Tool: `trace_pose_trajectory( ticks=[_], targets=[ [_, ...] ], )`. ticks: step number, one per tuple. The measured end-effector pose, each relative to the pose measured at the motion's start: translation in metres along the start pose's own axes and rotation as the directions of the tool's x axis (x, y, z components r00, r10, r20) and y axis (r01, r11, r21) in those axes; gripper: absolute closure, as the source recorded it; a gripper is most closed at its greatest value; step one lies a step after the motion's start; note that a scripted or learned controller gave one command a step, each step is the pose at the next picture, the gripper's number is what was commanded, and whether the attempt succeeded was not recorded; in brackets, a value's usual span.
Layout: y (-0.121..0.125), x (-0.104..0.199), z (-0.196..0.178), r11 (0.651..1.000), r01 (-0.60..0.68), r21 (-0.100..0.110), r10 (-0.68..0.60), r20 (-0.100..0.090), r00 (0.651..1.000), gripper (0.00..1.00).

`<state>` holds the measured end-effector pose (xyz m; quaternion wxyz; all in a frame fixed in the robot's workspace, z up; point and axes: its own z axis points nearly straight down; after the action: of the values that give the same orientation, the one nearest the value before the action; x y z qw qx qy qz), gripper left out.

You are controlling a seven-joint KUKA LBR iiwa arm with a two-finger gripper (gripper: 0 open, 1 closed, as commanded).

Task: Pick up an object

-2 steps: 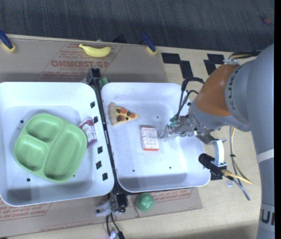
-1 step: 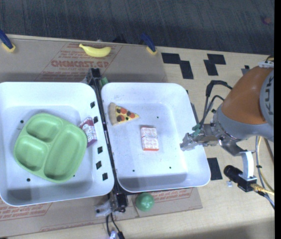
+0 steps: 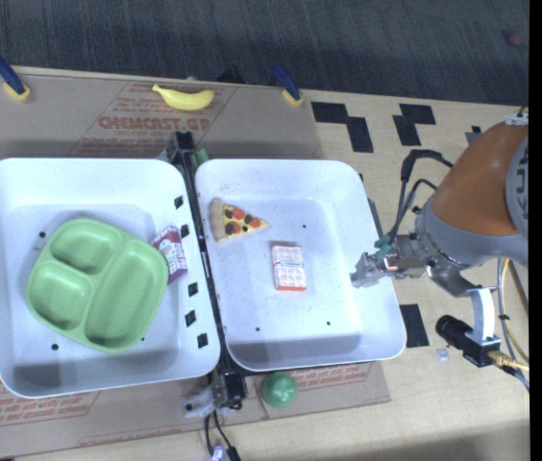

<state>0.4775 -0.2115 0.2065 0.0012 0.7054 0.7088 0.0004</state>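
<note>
In the right bin (image 3: 348, 329) lie a pizza slice (image 3: 234, 220) at the upper left and a small red and white packet (image 3: 288, 266) near the middle. My gripper (image 3: 371, 269) hangs over the right bin's right rim, well to the right of the packet, with nothing seen in it. The left bin (image 3: 21, 363) holds a green divided plate (image 3: 97, 282) and a small dark red wrapper (image 3: 170, 251) by its right wall.
A yellow banana (image 3: 184, 95) lies on the cardboard behind the bins. A green ball (image 3: 278, 389) sits in front of the right bin. Blue clamps (image 3: 9, 75) hold the cardboard at the back. Cables run around the arm's wrist at the right.
</note>
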Motion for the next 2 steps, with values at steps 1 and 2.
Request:
trace_pose_trajectory(
  ticks=[1, 2],
  targets=[
    [-0.0001, 0.0545, -0.0127, 1.000, 0.004, 0.004, -0.004, -0.001, 1.000, 1.00],
    [-0.0002, 0.0541, -0.0127, 1.000, 0.003, 0.004, -0.003, -0.001, 1.000, 0.00]
  ],
)
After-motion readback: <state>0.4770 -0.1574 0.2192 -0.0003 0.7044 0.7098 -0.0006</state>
